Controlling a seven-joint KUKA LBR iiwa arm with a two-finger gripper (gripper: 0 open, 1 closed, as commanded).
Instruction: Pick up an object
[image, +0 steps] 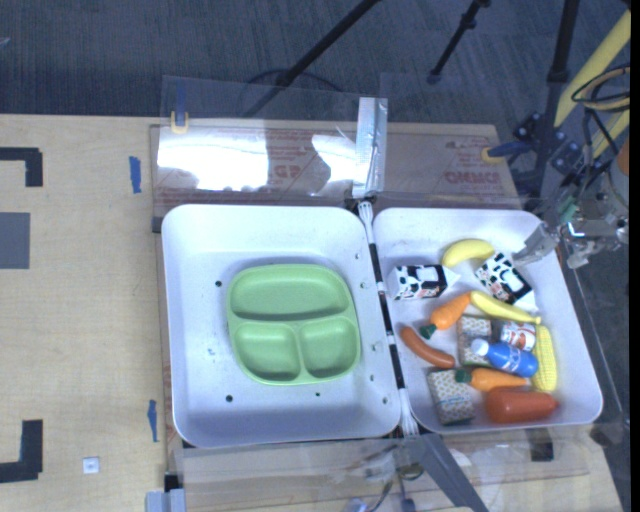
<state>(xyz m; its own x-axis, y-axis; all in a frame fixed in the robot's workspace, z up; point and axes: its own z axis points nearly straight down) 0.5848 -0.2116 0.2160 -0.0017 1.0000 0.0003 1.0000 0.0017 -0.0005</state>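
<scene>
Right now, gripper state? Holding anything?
Gripper: at the far right edge of the right bin, near the black-and-white box; open or shut cannot be told, nothing seen held.

We saw a pale wooden bench (70, 330) marked with black tape, dark carpet (150, 40) behind, tripod legs (330, 45) crossing it.

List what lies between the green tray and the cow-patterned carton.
In the camera view, between the green tray and the cow-patterned carton lie bare white bin floor and the two bins' adjoining rims.
</scene>
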